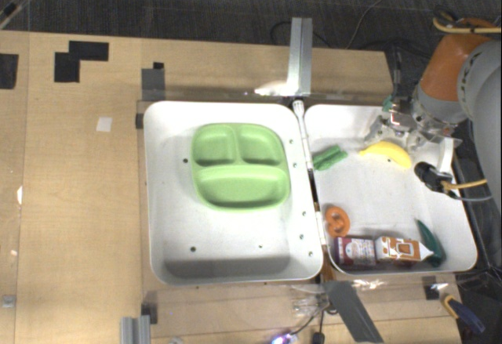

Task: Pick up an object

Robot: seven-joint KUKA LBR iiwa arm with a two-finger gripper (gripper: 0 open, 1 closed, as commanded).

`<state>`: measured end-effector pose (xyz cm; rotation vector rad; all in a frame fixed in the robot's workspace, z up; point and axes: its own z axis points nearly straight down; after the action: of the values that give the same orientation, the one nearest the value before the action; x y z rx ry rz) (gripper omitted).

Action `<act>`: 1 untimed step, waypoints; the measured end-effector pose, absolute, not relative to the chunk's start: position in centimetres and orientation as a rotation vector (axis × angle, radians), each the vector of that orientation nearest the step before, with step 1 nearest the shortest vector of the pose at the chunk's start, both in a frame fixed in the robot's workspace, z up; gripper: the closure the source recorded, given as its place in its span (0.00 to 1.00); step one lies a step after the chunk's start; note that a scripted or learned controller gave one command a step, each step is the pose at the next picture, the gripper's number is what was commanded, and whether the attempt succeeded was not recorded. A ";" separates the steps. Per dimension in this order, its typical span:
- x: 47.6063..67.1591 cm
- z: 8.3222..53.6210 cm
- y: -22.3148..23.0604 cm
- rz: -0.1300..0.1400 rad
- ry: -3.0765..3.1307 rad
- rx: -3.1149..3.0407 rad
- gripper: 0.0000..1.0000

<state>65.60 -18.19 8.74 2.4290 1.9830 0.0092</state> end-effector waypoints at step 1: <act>64.5 8.8 -18.6 0.010 2.071 2.353 0.00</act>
<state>64.49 -18.61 8.80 2.3525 2.0706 0.0096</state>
